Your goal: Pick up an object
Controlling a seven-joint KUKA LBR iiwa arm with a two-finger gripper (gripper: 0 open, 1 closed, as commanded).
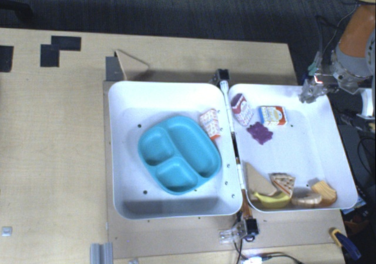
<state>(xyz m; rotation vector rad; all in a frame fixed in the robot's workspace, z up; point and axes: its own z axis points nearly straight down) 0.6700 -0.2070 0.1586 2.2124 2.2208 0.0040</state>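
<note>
My gripper hangs over the far right corner of the right bin, below the arm's orange band. Nothing shows between its fingers. In that bin lie a purple-and-white packet, a small white carton and a purple grape bunch towards the far left. At the near edge are a banana, a toast slice, a bread roll and a yellow chunk. The carton is the closest item to the gripper, about a hand's width to its left.
The left bin holds a blue divided plate and a small red-and-white packet by the dividing wall. Cables run along the bench's right side. A bracket stands behind the left bin.
</note>
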